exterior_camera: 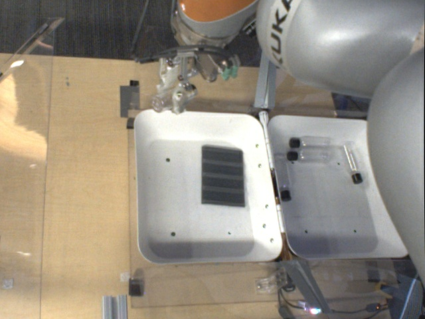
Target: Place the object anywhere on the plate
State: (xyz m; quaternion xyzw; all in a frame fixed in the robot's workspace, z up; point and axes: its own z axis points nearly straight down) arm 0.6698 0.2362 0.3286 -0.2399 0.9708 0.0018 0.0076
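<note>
Gripper [174, 93] above the left bin's [149, 198] far-left corner; whether spread or pinching cannot be told. Ridged dark plate [223, 176] at bin centre. Clear capped tubes [311, 149] lie in the right bin [332, 234]. Risk: a release here would likely miss the plate.

Below the gripper [169, 103], the left bin [154, 198] is occupied solely by a dark ribbed plate [223, 175]; to its right, clear tubes [317, 150] are scattered.
</note>
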